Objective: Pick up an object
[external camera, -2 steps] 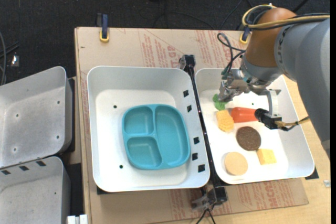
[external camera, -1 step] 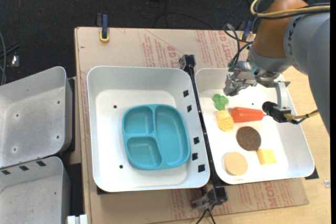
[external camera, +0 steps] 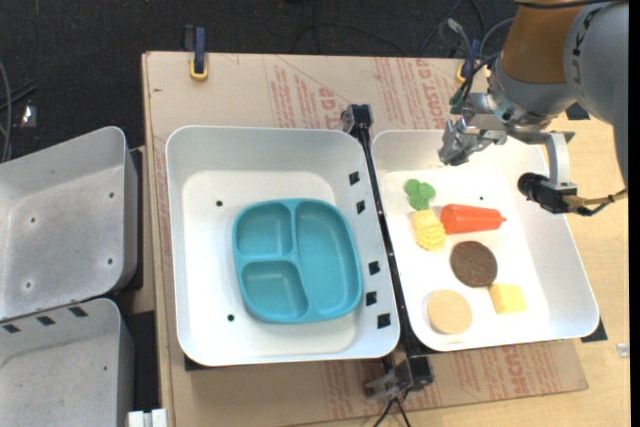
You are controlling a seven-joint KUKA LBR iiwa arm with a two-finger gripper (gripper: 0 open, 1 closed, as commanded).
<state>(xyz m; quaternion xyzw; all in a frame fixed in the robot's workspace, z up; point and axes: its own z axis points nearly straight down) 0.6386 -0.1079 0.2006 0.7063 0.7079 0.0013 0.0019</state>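
Observation:
The right bin (external camera: 560,255) holds several toy foods: a green broccoli piece (external camera: 419,193), an orange carrot (external camera: 472,218), a yellow corn cob (external camera: 429,232), a brown round patty (external camera: 473,263), a yellow cheese block (external camera: 508,298) and a tan round cookie (external camera: 450,311). My gripper (external camera: 458,146) hangs over the bin's back left corner, above and behind the broccoli, with nothing seen between its fingers. Its finger spacing is too small to make out.
The left bin (external camera: 200,165) holds a teal divided tray (external camera: 297,260). A black divider with clips (external camera: 375,215) runs between the bins. White bin lids (external camera: 60,215) lie off the bench at the left. Cables (external camera: 560,200) trail from the wrist over the right bin's back edge.

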